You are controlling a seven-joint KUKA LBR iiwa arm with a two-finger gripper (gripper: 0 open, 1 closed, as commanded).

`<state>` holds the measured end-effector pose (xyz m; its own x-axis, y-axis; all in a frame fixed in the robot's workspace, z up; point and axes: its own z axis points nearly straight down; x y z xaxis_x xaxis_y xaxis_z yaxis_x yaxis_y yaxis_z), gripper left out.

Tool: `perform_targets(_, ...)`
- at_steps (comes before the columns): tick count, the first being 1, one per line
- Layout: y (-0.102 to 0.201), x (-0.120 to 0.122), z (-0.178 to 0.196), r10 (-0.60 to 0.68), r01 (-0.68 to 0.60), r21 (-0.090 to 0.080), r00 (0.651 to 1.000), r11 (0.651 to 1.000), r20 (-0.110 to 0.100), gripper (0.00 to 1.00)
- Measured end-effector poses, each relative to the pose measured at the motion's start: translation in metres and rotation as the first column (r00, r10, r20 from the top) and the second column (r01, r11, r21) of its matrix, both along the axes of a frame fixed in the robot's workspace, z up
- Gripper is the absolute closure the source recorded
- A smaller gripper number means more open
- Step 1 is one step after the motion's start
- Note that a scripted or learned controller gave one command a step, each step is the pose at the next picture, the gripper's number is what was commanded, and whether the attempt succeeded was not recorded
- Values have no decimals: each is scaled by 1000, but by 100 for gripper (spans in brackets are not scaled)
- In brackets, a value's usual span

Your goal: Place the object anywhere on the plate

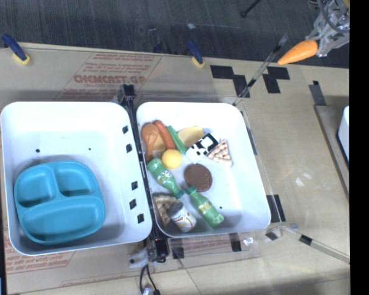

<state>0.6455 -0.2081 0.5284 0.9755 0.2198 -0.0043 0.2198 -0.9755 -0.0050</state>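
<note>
Here the pincer point(325, 39) sits high at the upper right, clamped on an orange plastic carrot point(297, 51) jutting to its left. Far below-left of it, a blue compartmented plastic plate point(58, 201) lies in the left white bin point(61, 118).

Right bin point(249, 165) crowded: bread roll point(151, 137) and carrot point(163, 132) at upper left, yellow ball point(171, 159) just below. Two green bottles point(164, 177) point(207, 209) lying end to end on a diagonal. Brown disc point(198, 177) mid-bin, wafer wedge point(221, 153) above it. Small can point(182, 219) by the lower rim. Blue clamps point(16, 48) point(195, 53) at the bench's top edge.
</note>
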Motion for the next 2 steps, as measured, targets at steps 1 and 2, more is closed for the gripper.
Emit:
perform_targets(1, -2, -3, -57, -12, 12, -2, 1000, 1000, -11, 100)
perform_targets(2, 0, 4, 16, -6, 6, -1, 1000, 1000, 2, 100)
